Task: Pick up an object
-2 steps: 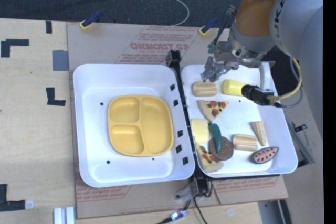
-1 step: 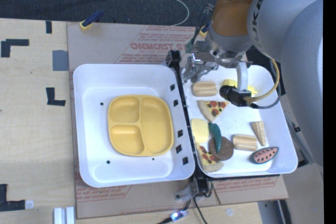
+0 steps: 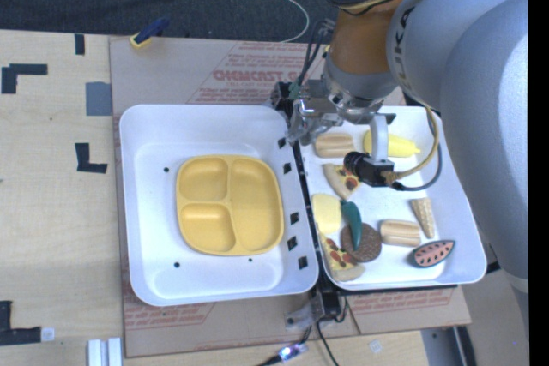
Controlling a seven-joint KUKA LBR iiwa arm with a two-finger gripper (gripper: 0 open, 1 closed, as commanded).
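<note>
My gripper (image 3: 302,121) hangs under the orange-banded wrist, low over the top left corner of the right bin (image 3: 455,274), close to the divider between the two bins. Just to its right lies a tan bread roll (image 3: 333,145). A yellow banana-like piece (image 3: 391,147) lies further right. Below these lie a pizza slice (image 3: 341,178), a pale yellow wedge (image 3: 326,212), a teal pepper (image 3: 351,214) and a brown patty (image 3: 366,244). I see no object in the gripper.
The left bin (image 3: 146,184) holds a yellow divided plate (image 3: 230,206). A bread stick (image 3: 400,231), a cone (image 3: 422,216) and a watermelon slice (image 3: 431,253) lie at the right bin's lower right. The arm covers that bin's upper right. Cables trail over the bench behind.
</note>
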